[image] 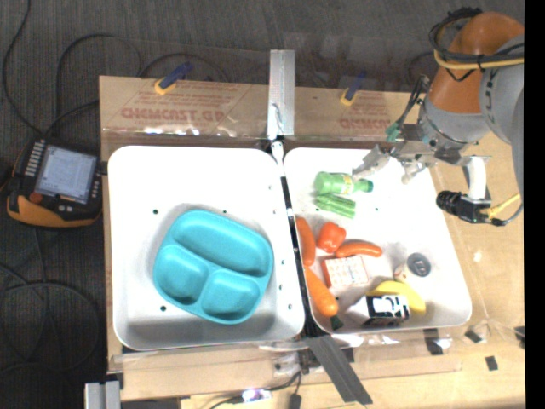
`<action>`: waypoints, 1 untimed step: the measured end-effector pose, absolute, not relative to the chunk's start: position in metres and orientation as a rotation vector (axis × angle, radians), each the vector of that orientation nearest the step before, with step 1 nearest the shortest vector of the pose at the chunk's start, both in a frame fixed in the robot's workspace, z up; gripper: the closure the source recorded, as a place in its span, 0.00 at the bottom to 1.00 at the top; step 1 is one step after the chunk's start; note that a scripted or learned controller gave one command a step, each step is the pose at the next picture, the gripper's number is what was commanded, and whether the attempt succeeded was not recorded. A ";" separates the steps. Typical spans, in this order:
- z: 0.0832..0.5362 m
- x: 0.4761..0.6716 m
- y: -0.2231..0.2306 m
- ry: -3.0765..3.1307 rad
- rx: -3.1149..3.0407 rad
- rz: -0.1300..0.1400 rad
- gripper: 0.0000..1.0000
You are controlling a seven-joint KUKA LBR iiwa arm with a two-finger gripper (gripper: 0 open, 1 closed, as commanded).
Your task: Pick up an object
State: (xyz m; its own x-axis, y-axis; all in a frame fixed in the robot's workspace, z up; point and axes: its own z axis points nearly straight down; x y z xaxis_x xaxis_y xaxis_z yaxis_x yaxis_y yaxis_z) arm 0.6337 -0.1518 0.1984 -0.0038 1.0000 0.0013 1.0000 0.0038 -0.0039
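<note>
camera view / tool: two-finger tool (387,162) on the grey arm with the orange band, over the far edge of the right shallow white bin (443,254); fingers look spread apart, nothing between them.
camera view / nearest target: green plastic toy bottle (339,192), lying on its side at the far left of the right bin, just beside the tool tip, not touched.
camera view / handling guess: likely hollow plastic, light, stiff, smooth and rounded, so it may roll or squirt out; best taken across the short width of the body, mid-length, not at the pale cap end.
camera view / other pickables: orange toy carrot (319,292) along the divider, long and thin, close to the wall, awkward; red-orange toy pepper (332,235) and red toy chilli (359,248) near the middle, touching or nearly so; white card box with red print (347,272); yellow-and-black object (393,303) at the near edge; small grey round disc (418,265), flat, hard to pinch.
camera view / left side: left shallow white bin (128,313) holds a teal plastic divided tray (215,265), wide, poor fit for the tool.
camera view / risk guess: clutter is tight in the middle; the bottle has the most free room.
</note>
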 end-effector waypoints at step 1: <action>0.095 0.652 -0.123 -2.388 -2.049 0.000 0.00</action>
State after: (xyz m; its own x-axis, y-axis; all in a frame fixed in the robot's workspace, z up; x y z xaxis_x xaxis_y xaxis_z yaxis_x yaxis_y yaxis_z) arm 0.6523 -0.1227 0.0953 -0.1518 0.9884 -0.0034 0.9884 0.1518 0.0031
